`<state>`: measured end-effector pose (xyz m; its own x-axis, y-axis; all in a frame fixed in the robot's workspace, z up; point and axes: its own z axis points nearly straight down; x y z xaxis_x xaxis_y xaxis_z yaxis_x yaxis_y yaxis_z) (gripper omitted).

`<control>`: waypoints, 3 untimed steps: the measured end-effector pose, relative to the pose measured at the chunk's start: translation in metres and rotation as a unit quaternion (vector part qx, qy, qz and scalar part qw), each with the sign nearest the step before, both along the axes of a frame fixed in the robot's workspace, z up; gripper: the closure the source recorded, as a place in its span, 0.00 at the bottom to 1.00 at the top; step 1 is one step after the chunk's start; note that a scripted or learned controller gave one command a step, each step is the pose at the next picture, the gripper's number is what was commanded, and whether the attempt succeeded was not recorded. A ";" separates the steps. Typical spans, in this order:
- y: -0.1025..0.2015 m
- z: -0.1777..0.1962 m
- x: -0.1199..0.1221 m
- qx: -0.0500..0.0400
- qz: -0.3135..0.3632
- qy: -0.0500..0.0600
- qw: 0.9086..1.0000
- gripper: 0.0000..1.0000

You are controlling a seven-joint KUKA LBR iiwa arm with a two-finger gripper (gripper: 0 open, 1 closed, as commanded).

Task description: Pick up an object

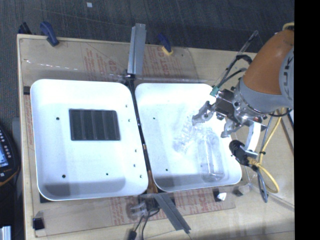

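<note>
Fingers (204, 115) of the gripper (216, 123) stood spread, one metal tip over the right bin's upper middle and the other nearer its right wall, with nothing visibly caught between them. Just below them lay the task's things: a clear plastic bottle (211, 156), smooth and cylindrical, lying roughly lengthwise toward the near rim, and beside it to the left a crumpled clear plastic piece (183, 136), ridged and faint against the white. Both rested in the right half of the right bin (160, 134), leaving its left half bare and open. The left bin (45, 134), shallow with rounded corners, held a dark ribbed rectangular block (94, 124) near its centre, well apart from every wall. Blue clamps (49, 33) gripped the bench's far edge.
</note>
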<state>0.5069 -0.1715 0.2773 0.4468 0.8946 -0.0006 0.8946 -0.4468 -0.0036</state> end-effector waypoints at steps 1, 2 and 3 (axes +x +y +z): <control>-0.013 -0.034 0.016 0.001 0.080 0.001 0.997 0.00; -0.028 -0.014 0.019 -0.001 0.291 -0.001 0.957 0.00; 0.020 0.058 -0.008 -0.001 0.168 -0.003 0.986 0.00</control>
<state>0.4992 -0.1515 0.3356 0.1244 0.9922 -0.0014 0.9922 -0.1244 0.0025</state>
